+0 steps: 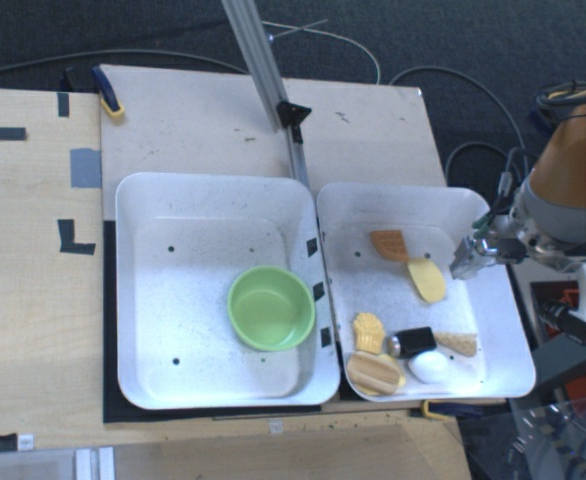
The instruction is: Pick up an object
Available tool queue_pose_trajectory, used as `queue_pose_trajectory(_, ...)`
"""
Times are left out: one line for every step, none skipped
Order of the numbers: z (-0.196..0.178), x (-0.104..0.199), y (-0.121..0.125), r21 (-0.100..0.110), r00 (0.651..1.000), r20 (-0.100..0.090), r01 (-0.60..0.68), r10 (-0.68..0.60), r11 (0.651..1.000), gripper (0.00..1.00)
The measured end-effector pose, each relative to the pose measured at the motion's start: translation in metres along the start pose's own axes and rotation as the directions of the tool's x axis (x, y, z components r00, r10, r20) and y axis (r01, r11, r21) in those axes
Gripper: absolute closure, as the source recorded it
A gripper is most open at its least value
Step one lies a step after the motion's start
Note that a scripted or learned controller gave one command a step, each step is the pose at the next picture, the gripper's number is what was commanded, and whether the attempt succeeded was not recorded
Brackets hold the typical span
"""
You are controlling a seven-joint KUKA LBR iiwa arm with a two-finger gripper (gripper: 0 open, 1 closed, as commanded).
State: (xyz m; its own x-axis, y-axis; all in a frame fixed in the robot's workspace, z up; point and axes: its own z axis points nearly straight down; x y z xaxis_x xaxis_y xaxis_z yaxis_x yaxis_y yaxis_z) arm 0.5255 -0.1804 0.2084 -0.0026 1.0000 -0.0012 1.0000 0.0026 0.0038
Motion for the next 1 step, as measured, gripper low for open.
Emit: queue_pose_trajectory(-0.0014, 0.0006, 0.0002, 0.005, 1.0, -0.002, -0.001, 0.001, 1.0, 1.0)
